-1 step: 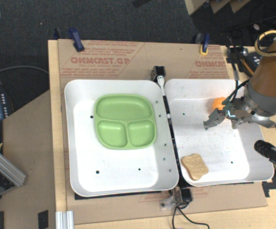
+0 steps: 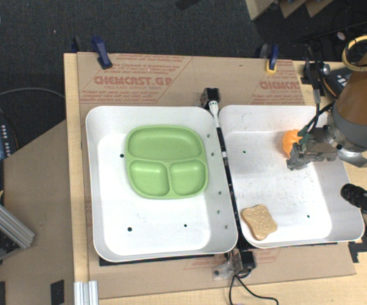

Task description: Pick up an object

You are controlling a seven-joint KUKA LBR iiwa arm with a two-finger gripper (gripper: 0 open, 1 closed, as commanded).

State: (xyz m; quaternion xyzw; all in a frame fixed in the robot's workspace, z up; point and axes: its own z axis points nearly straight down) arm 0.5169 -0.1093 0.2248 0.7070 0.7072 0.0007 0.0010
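arm point(image 2: 361, 107) low beside orange object point(image 2: 289, 140)

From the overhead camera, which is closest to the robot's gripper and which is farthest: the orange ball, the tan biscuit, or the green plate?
1. Orange ball, right bin, just beside the gripper.
2. Tan biscuit, right bin's near edge.
3. Green plate, in the left bin.
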